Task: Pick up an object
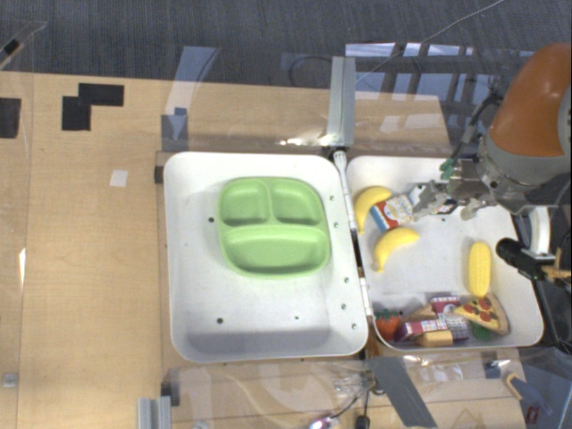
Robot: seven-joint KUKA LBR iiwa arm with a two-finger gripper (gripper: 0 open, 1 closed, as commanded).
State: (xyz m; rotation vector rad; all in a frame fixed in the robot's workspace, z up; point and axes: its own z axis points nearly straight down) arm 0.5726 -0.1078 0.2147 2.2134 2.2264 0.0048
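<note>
two white bins sit side by side. gripper (427, 198) hangs over the right bin (429, 262), pinching a small carton (390, 211) beside two bananas (384, 226).

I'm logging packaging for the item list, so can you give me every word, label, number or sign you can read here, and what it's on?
None can be read as text.
Small carton between the two bananas in the right bin: red, white and blue print, too blurred to read.
Packets at the right bin's near edge: coloured print, too small to read.
Black block marks on the bench, far left: plain shapes, no letters.
Green divided plate in the left bin: no marking visible.
</note>
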